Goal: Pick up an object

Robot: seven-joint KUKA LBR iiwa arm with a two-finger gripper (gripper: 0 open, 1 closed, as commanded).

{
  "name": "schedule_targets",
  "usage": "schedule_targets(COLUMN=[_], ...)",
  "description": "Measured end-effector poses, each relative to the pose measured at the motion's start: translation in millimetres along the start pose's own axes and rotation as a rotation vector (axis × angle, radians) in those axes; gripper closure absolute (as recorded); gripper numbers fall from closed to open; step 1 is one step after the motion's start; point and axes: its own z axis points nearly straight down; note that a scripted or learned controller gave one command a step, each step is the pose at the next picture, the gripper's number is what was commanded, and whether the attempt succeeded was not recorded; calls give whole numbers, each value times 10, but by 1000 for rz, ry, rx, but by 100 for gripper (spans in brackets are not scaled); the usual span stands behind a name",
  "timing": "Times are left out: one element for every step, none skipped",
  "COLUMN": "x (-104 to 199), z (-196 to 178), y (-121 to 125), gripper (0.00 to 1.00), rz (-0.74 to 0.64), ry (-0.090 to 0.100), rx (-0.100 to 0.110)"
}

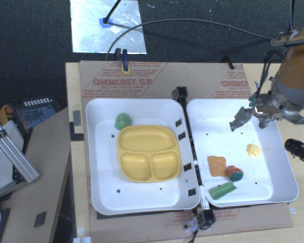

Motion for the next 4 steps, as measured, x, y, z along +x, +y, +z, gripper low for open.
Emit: schedule_targets(x=[-103, -36, -81, -82], z=[533, 986, 1599, 1468], y=[-7, 54, 49, 56], gripper=[0, 0, 0, 100], rz=[3, 2, 3, 3], ry=[0, 0, 1, 0], rx=[3, 1, 3, 1])
